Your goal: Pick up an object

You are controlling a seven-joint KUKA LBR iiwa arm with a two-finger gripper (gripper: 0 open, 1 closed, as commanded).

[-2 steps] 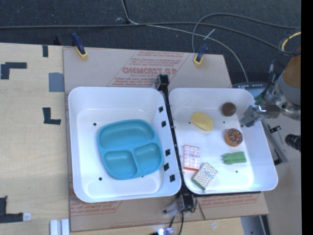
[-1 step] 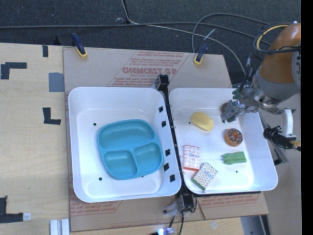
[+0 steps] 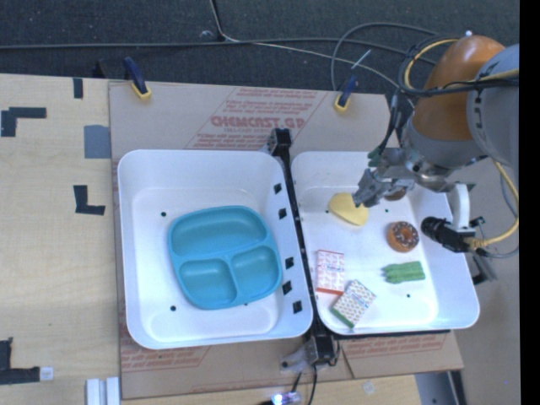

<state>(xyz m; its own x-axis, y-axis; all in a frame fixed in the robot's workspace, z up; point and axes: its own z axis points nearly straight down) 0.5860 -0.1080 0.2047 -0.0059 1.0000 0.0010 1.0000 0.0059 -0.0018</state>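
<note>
Surface: cardboard-covered, bearing two shallow white bins side by side, held with two yellow clamps (image 3: 137,89) at the far edge.

Left bin (image 3: 143,175): one blue divided tray (image 3: 224,254), three compartments, lying flat near the middle. Nothing on it.

Right bin (image 3: 447,298): five loose items.
- Yellow piece (image 3: 348,210), rounded, wedge-like, in the far left part of the bin.
- Doughnut-like round (image 3: 403,235), brown with a speckled top, right of the yellow piece and apart from it.
- Green piece (image 3: 403,272), long and knobbly, just nearer the camera than the round.
- Red-and-white packet (image 3: 330,271), flat, near the divider.
- Small patterned box (image 3: 353,301), tilted, touching or nearly touching the packet's lower corner.

Arm: grey with an orange band, reaching in from the right. The pincer (image 3: 371,192) is low in the right bin, its tip at the upper right edge of the yellow piece.

Pincer state: the fingers are dark and bunched against the bin floor, and whether they are spread or pressed together cannot be told at this resolution. It is equally unclear whether they merely touch the yellow piece or stand beside it.

Progress, as a judgement: the approach looks made, with the yellow piece the likely target. It lies on the bin floor, not lifted. A confirmed grip and the lift remain.
</note>
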